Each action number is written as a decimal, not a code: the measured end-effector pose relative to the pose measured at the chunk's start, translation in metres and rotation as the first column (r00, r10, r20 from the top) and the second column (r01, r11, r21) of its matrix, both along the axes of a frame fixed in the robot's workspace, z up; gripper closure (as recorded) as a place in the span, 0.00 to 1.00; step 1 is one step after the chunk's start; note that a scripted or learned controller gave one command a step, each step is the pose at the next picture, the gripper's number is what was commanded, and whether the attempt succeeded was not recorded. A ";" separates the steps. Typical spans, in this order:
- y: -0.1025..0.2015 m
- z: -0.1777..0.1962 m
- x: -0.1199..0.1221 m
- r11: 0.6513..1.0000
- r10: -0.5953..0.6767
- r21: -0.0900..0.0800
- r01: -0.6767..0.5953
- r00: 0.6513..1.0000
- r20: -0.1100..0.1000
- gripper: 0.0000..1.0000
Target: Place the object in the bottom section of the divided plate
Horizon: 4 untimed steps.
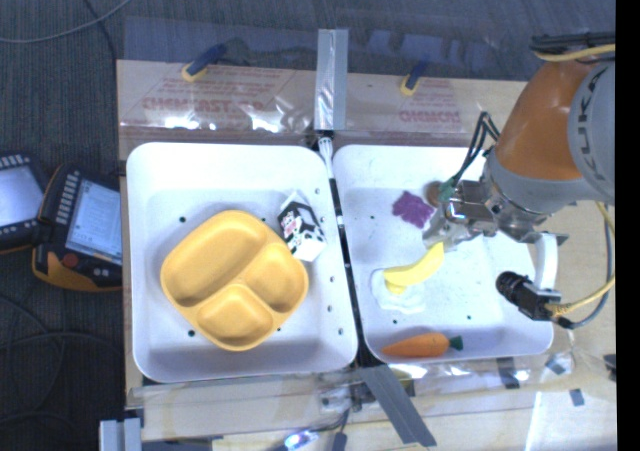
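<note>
A yellow divided plate [234, 279] lies in the left bin, its bottom section [236, 317] bare. A small black-and-white toy [300, 228] rests against the plate's upper right rim. In the right bin lie a purple piece [410, 207], a yellow banana [416, 268] over a white flat piece [394, 298], and an orange carrot [417, 344]. My gripper [445, 227] hangs low over the right bin, just above the banana's upper end and to the right of the purple piece. The wrist hides what is between its jaws.
The centre wall [341, 239] divides the two white bins. A black cable connector [522, 292] hangs over the right bin's right side. A teach pendant [80, 229] lies left of the bench.
</note>
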<state>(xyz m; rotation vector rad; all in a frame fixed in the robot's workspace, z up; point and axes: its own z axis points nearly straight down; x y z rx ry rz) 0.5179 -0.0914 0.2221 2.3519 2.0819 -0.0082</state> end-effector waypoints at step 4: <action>0.086 -0.039 0.002 0.940 0.342 0.003 -0.342 0.940 0.001 0.00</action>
